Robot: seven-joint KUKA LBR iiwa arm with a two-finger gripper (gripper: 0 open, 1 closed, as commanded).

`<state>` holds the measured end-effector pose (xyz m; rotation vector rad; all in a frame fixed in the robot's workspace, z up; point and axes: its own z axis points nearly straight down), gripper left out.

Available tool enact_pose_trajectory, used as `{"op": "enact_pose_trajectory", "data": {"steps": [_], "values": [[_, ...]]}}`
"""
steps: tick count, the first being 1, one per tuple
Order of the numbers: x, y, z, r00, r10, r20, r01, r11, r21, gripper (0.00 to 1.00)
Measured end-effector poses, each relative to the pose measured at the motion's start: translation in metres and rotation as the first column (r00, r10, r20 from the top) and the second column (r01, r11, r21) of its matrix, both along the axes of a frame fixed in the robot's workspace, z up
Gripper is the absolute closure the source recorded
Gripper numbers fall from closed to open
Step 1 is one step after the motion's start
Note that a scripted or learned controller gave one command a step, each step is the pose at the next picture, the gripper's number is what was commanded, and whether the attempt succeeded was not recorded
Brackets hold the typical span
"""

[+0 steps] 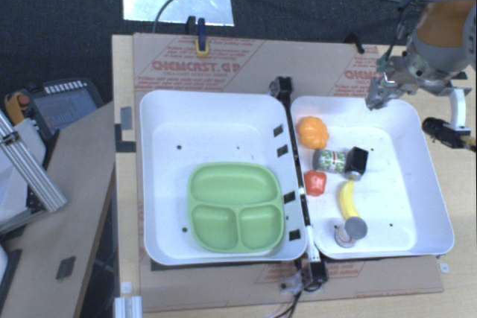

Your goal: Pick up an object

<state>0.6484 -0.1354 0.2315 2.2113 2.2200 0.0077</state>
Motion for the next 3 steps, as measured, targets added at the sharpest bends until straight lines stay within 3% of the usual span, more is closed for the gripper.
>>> {"op": "enact_pose_trajectory", "data": {"steps": [1, 2, 3], "values": [[0.002, 0.0, 0.055, 1.0, 0.0, 0.0, 0.0, 1.0, 0.0, 1.0], [0.002, 0.062, 0.042, 1.0, 0.006, -0.007, -0.006, 1.0, 0.004, 1.0], [0.01, 0.105, 0.029, 1.0, 0.005, -0.007, -0.005, 1.0, 0.004, 1.0]]}}
